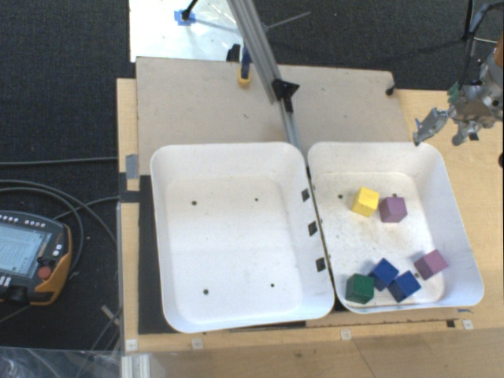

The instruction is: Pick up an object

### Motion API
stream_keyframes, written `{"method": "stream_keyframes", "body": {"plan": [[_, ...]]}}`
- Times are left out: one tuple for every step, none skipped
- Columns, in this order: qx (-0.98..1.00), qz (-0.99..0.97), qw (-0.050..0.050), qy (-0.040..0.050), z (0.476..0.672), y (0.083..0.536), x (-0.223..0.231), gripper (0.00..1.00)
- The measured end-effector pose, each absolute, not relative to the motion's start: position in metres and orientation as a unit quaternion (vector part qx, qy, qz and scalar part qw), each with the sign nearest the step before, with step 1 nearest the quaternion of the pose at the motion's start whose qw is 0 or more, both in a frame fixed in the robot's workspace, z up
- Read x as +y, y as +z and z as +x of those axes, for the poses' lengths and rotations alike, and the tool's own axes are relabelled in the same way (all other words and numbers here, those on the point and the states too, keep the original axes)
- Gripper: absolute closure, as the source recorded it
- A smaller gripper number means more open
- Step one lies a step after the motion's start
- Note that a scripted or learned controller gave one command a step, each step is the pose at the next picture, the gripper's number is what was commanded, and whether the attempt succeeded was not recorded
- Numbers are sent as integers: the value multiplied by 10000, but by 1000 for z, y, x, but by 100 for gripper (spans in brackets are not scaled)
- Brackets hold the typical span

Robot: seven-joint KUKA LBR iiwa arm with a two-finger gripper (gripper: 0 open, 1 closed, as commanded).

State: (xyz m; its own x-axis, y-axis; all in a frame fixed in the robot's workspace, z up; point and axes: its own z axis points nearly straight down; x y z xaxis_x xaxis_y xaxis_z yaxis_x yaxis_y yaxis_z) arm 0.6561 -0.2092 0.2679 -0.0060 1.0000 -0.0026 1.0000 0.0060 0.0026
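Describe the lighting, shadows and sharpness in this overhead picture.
Camera view: even, soft light, no harsh glare on the white bins; the blocks, such as the yellow block, throw only faint short shadows; the blocks look slightly soft-edged; the gripper at the right edge is small and a little blurred; a pale glossy sheet at the top reflects light.

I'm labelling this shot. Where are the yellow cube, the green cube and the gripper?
yellow cube (365,201), camera view, top face.
green cube (360,288), camera view, top face.
gripper (446,127), camera view, between its fingertips.
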Motion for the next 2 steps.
{"method": "stream_keyframes", "body": {"plan": [[7078, 7064, -19, -11, 634, 89, -213, 0], [7079, 7063, -30, -4, 565, 90, -162, 0]]}}
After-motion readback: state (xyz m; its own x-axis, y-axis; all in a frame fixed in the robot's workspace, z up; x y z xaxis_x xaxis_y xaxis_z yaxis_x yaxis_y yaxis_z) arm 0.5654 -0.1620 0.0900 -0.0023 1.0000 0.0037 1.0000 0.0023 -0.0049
